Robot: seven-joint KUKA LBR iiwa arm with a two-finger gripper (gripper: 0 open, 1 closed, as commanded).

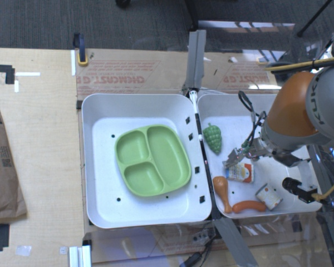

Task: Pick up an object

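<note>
My gripper (235, 159) hangs low in the right bin (278, 207), its tip just above and touching the upper left edge of a small white and orange carton (242, 173). A green bumpy fruit toy (213, 137) lies up and to the left of it, by the bin's left wall. Below the gripper sit an orange drumstick-shaped toy (222, 191) and an orange sausage-shaped piece (248, 206). A small white and brown block (268, 196) rests to the right of these. Nothing shows between the fingers.
The left bin (94, 166) holds a green divided plate (152, 160). A grey metal post (196, 60) rises behind the seam between the bins. A brown paper bag (3, 166) lies on the bench at the far left. My arm's orange band (292, 107) overhangs the right bin.
</note>
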